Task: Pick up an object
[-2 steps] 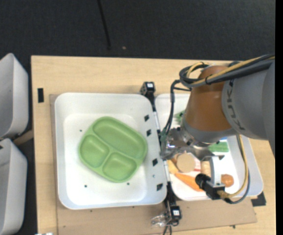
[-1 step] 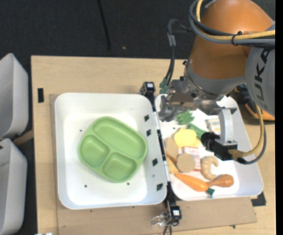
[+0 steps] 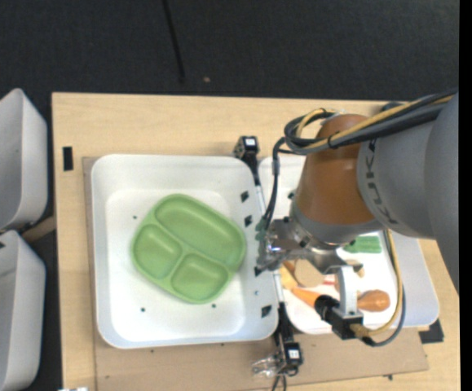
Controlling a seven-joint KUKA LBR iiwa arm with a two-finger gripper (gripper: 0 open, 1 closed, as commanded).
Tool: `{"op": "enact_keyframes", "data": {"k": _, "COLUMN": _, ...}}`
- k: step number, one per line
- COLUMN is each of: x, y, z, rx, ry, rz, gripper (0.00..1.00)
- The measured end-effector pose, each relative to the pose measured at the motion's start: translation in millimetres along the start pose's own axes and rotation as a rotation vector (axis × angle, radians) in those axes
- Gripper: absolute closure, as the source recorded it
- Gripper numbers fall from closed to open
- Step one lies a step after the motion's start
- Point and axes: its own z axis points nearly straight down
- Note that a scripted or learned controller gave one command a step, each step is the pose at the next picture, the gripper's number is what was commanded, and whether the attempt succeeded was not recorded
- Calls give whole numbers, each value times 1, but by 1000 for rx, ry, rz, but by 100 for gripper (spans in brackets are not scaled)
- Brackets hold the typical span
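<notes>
Two white bins sit side by side on a pale wooden bench (image 3: 72,218). The left bin (image 3: 113,316) holds a green tray (image 3: 188,248) with three compartments, lying flat and turned at an angle, a little right of the bin's middle and close to the wall it shares with its neighbour. The arm (image 3: 358,177) reaches in from the right and hangs over the right bin (image 3: 419,300), its orange band and grey body covering most of that bin's floor. The gripper (image 3: 301,277) points down into the right bin near its left wall — how far it is open, and whether it has anything in it, I cannot tell, since the wrist and cables hide it. Around it lie a few small things: an orange strip (image 3: 305,296) just below the wrist, a brown egg-shaped piece (image 3: 374,300) further right, and a green block (image 3: 368,244) partly showing beside the arm's body. The strip lies nearest the gripper; whether they touch is not clear. The egg-shaped piece and the green block lie apart from each other on the white floor. Black cables (image 3: 313,125) loop over the arm's top.
</notes>
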Motion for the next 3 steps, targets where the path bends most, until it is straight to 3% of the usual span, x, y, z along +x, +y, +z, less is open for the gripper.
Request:
{"op": "enact_keyframes", "data": {"k": 1, "x": 60, "y": -3, "z": -8, "rx": -17, "ry": 5, "rz": -11, "gripper": 100}}
{"op": "enact_keyframes", "data": {"k": 2, "x": 79, "y": -3, "z": -192, "rx": -37, "ry": 8, "rz": -10, "gripper": 100}}
{"op": "enact_keyframes", "data": {"k": 3, "x": 29, "y": 32, "z": -118, "rx": -13, "ry": -1, "rz": 1, "gripper": 100}}
